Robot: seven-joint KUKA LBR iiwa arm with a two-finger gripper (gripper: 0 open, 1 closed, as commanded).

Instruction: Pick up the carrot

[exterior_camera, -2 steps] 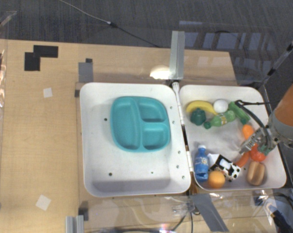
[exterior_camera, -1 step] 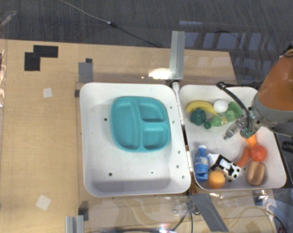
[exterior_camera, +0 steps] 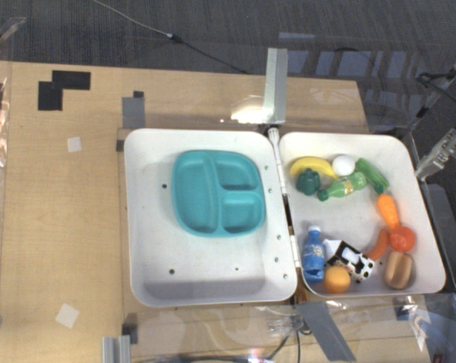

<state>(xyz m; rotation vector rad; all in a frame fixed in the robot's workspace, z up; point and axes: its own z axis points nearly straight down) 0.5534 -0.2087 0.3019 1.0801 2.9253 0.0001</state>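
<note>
The carrot [exterior_camera: 388, 210] is a short orange piece lying near the right wall of the right bin [exterior_camera: 364, 144]. It sits between a green vegetable [exterior_camera: 371, 175] above it and a red tomato [exterior_camera: 401, 239] below it. A slim grey metal part, which looks like my gripper [exterior_camera: 442, 155], pokes in at the right edge, outside the bin's right rim and up and to the right of the carrot. Nothing touches the carrot from above.
The right bin also holds a banana [exterior_camera: 312, 165], a white ball [exterior_camera: 342, 164], a green bottle [exterior_camera: 339, 187], a blue bottle [exterior_camera: 313, 252], an orange [exterior_camera: 336, 280], a cow toy [exterior_camera: 354, 261], a slim orange-red piece [exterior_camera: 379, 243] and a brown bun [exterior_camera: 398, 269]. A teal divided plate [exterior_camera: 218, 193] lies in the left bin [exterior_camera: 148, 225].
</note>
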